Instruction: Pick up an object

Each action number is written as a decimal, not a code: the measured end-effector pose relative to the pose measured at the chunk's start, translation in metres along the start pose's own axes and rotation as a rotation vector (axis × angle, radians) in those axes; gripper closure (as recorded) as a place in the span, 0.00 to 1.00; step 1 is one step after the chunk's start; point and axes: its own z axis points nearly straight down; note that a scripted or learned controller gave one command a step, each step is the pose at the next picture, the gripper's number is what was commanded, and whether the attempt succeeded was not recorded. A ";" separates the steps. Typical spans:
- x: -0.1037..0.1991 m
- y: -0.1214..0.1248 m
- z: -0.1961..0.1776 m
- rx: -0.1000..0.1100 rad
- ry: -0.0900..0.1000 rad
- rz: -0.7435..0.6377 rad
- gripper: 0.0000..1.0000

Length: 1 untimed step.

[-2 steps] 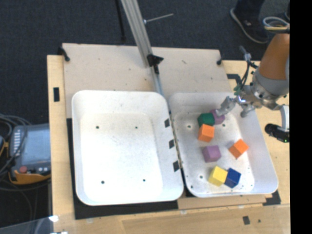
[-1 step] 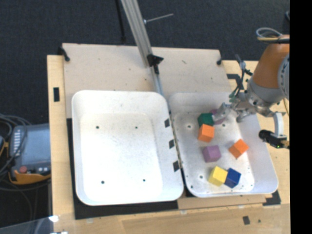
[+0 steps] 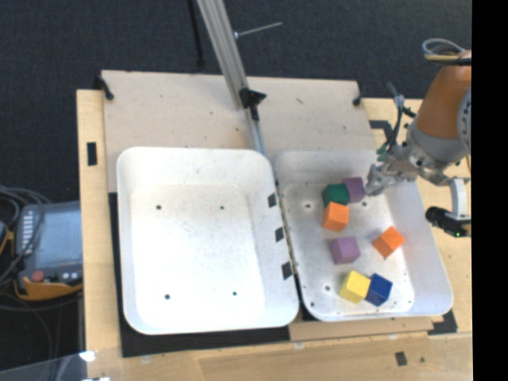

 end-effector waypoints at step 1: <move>0.005 0.001 -0.063 -0.003 0.001 -0.004 1.00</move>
